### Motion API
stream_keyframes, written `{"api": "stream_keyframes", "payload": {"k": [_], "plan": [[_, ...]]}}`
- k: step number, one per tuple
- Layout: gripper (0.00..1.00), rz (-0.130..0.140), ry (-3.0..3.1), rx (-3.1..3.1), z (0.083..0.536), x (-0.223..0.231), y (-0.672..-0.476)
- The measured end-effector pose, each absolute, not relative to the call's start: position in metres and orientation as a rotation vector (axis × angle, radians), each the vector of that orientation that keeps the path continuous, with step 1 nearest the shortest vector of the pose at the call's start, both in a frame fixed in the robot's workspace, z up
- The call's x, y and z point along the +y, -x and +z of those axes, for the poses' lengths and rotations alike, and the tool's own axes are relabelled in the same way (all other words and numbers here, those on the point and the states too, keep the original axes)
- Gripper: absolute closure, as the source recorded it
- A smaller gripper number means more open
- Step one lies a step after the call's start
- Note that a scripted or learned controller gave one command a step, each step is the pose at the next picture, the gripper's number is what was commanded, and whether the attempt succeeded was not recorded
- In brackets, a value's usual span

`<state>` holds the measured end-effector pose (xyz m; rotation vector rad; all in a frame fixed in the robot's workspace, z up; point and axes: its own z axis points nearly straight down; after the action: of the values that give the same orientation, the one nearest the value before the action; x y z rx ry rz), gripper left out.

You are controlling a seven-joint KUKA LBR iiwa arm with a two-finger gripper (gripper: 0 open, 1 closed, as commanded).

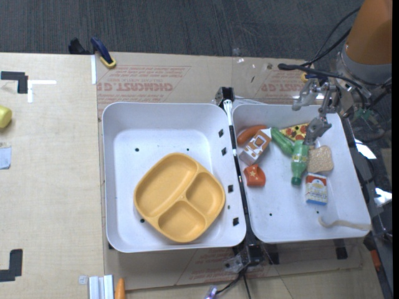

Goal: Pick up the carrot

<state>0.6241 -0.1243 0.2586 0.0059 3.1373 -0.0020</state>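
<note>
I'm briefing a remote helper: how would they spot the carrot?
Look in the right bin, at its upper left corner beside the divider. The carrot is the orange tapered piece lying just above the small carton; the tomato below is rounder and redder.

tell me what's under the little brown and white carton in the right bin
The carton lies across the carrot, whose orange end pokes out at its upper left. The rest of the carrot is covered, so its full length can't be seen.

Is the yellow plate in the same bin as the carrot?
No, the yellow plate lies in the left bin; the carrot lies in the right bin.
</note>
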Motion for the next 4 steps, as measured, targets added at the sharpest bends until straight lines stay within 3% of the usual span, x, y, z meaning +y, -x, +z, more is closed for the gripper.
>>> {"api": "stream_keyframes", "payload": {"k": [1, 2, 3, 4], "plan": [[0.00, 0.002, 0.291, 3.124, 0.296, -0.024, -0.595], [0.00, 0.002, 0.635, 3.074, 0.192, 0.036, -0.555], [0.00, 0.002, 0.644, 3.074, 0.199, 0.086, -0.495], [0.00, 0.000, 0.846, 3.018, 0.445, 0.084, -0.506]]}}
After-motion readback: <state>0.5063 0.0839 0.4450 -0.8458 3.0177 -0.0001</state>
